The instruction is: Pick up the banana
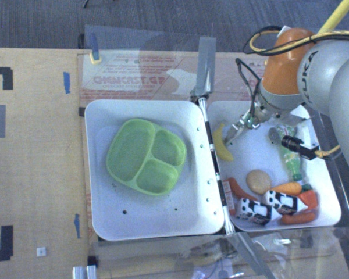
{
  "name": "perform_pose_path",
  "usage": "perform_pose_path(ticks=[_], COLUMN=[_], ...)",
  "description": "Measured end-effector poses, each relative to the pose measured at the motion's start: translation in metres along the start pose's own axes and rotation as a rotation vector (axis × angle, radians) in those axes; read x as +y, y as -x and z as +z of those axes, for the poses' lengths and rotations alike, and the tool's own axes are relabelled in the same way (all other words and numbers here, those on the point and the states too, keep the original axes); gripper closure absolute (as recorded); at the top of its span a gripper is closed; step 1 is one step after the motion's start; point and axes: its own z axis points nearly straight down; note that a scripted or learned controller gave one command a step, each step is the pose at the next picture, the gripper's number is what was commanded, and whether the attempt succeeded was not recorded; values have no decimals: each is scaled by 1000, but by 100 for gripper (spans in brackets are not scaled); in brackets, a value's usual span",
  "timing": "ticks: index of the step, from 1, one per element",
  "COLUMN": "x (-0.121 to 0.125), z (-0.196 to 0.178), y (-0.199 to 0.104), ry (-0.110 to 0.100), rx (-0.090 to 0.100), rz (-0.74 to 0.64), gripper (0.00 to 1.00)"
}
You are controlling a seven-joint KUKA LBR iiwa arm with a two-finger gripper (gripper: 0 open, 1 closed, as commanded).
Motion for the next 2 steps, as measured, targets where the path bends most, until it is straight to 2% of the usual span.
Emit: perform_pose_path(ticks=[1, 2], x=[-9, -6], z=[0, 0], y=[10, -3], ry=[-7, 9], rx=[5, -4], rz=[-244, -178], gripper=[0, 0])
